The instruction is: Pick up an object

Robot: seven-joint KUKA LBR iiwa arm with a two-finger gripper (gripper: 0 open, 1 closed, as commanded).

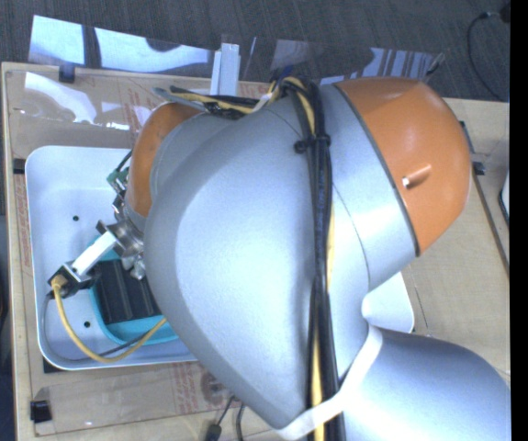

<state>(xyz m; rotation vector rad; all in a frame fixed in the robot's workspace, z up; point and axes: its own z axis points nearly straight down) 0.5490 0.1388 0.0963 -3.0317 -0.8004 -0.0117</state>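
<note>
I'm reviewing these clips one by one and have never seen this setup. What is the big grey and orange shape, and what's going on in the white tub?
The big shape is a robot arm, grey with an orange band, seen from a camera fixed above the bench. It reaches from the right over a shallow white bin. Its gripper sits low in that bin, trailing a yellow cable. Beside it lie a black object and something light blue. The arm hides much of the bin, so I cannot tell whether anything is held.
</note>
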